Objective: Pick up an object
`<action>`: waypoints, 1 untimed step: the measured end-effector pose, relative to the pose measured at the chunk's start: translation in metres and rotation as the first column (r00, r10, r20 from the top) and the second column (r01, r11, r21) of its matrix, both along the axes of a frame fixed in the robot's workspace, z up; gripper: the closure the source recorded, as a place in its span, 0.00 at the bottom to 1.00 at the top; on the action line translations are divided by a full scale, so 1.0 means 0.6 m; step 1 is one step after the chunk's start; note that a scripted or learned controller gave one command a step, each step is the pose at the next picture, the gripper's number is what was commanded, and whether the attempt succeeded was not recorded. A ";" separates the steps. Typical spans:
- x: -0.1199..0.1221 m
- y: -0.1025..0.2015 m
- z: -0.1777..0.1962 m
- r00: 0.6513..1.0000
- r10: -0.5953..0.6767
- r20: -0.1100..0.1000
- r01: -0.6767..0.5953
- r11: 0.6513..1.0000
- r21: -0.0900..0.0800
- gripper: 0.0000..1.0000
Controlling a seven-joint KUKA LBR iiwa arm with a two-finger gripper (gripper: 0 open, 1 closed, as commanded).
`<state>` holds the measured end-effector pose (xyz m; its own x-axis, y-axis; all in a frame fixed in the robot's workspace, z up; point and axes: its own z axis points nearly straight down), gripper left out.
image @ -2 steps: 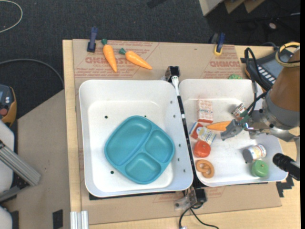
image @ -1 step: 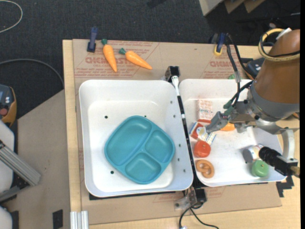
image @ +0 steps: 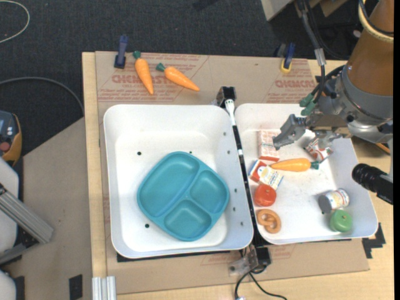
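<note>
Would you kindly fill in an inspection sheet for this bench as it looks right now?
Surface: cardboard-covered bench bearing a left bin and a right bin, side by side.
Job's things: in the right bin, a carrot, a red-and-white carton, a tomato, a pretzel, a small can, a green apple.
Clutter: teal divided plate in the left bin; two carrots on the cardboard behind the bins.
Grippers: gripper above the right bin's rear part, nothing seen between its fingers.
Cables: one at the front edge, one on the floor.
Surroundings: dark carpet.
</note>
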<state>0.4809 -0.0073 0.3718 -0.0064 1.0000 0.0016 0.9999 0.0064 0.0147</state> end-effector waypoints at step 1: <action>-0.001 0.017 0.211 1.000 -0.003 0.004 0.003 1.000 -0.001 0.00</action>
